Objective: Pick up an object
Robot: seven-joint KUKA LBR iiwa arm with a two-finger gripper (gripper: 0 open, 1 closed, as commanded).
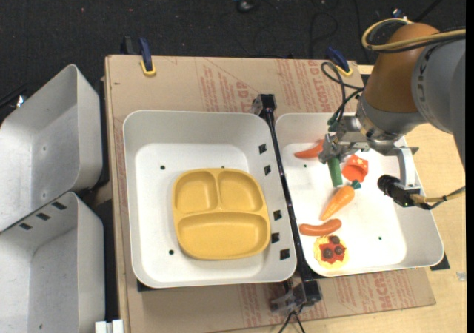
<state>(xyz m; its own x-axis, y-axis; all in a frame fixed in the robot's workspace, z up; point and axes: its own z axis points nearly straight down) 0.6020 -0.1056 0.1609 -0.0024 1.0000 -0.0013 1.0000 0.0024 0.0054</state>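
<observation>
Overhead, the arm point(415, 80) enters from the right, its orange band above the wrist, and bends down over the right bin point(422, 239). Gripper point(335, 152) hangs low at the bin's upper middle; whether it is open or closed cannot be told from this angle. Just below the gripper lies a carrot point(338, 200), long axis diagonal, narrow tip pointing down-left, green top up-right near a red-orange pepper point(355, 169). A green piece point(335, 171) stands right under the gripper, touching or nearly touching the pepper; contact with the gripper cannot be told. Left of the gripper, an orange-red chilli point(309, 151) lies at a slant, partly hidden by the gripper. Farther below, past the carrot, a sausage point(320, 228) lies roughly crosswise, and below that a small yellow tart point(331, 251) with dark berries. Well left of the gripper, the left bin point(148, 139) holds a yellow divided plate point(221, 213), three compartments, nothing in them. Both bins sit side by side on a board point(222, 76).
</observation>
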